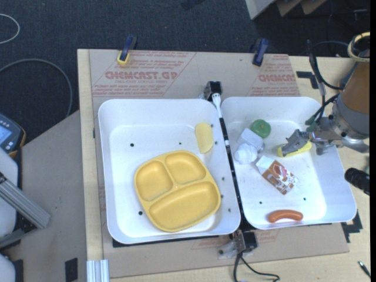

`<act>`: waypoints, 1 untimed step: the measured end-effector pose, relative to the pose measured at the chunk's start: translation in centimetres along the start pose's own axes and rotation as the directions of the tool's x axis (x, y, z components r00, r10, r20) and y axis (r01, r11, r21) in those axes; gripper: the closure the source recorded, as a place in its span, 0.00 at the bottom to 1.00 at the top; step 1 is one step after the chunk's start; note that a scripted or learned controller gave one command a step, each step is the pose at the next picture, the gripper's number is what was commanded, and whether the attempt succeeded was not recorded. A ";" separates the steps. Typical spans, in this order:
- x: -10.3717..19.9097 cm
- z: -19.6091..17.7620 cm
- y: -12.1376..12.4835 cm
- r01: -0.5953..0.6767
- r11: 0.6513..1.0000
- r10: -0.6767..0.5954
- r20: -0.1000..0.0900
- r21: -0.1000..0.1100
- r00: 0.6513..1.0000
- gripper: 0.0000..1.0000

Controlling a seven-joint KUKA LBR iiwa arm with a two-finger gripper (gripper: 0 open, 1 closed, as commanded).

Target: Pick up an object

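Two white bins sit side by side on the bench. The left bin (111,157) has a yellow tray (177,190) with three parts in it, lying near the bin's front edge. A small pale yellow piece (204,137) lies by the left bin's right wall, just behind the tray.

The arm comes in over the right edge of the right bin (335,204). Its gripper (292,145) is low in that bin, near the back right part. A yellow thing (297,149) lies right at the tips of the gripper, touching them or just under them. I cannot tell if the jaws are open or closed, or if they have hold of it.

In the same bin, a green round thing (260,127) sits near the back edge. A white cup (248,145) lies beside it, close to the left wall. A red and white packet (278,176) lies in the middle. An orange sausage (285,216) lies by the front edge.
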State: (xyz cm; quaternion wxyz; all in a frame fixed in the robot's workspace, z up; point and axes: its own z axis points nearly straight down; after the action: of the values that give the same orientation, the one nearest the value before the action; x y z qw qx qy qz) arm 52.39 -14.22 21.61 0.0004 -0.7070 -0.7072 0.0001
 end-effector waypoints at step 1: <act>-0.7 13.8 -3.7 -0.004 1.000 0.004 -0.002 0.006 1.000 0.00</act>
State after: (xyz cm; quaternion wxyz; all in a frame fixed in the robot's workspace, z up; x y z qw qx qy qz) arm 48.65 -14.87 7.86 0.0033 -0.7085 -0.7057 0.0015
